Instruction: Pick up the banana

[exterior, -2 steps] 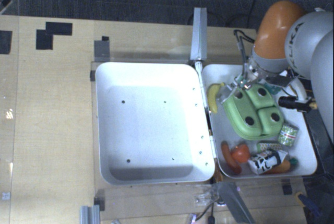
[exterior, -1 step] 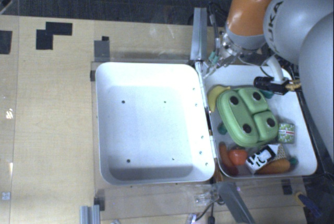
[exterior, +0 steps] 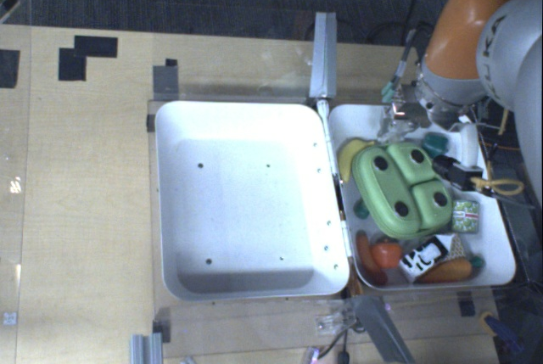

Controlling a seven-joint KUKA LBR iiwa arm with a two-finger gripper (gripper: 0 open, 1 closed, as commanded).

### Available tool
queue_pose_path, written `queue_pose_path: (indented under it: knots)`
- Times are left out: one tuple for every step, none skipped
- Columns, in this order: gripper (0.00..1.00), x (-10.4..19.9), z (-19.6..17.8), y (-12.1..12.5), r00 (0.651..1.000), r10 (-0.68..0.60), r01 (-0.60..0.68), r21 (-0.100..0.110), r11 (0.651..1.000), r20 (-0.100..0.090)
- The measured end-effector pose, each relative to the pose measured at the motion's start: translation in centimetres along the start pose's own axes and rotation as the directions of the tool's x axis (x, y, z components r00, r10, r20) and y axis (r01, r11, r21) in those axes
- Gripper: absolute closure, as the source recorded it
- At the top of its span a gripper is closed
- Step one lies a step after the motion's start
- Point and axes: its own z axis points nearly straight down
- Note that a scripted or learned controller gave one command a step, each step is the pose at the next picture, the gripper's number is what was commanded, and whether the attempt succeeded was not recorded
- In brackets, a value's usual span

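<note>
Nothing lifted yet. Banana (exterior: pixel 349 157) lying at upper left of the right bin (exterior: pixel 506 265), mostly tucked under a green moulded toy (exterior: pixel 403 188). Gripper (exterior: pixel 402 114) hanging at upper right of frame, just above that bin's top edge; grip state impossible to tell. Reach, grasp and lift all remaining.

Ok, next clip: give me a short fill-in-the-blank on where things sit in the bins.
1. The banana lies in the ____ bin.
2. A large ____ toy partly covers the banana.
3. The tomato sits near that bin's ____ edge in the view.
4. The gripper hovers near the right bin's ____ edge in the view.

Missing words: right; green; bottom; top
</note>
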Motion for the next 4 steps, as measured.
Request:
queue_pose_path:
  knots:
    - [0.00,0.0,0.0,0.0,1.000,0.000,0.000,0.000,1.000,0.000]
    - [0.00,-1.7,8.0,-1.1,0.959,-0.283,0.283,-0.009,0.959,0.003]
    - [0.00,-2.9,9.3,3.4,0.941,-0.340,0.340,0.013,0.940,-0.003]
    - [1.00,-3.0,8.4,3.3,0.941,-0.339,0.339,0.016,0.941,-0.003]
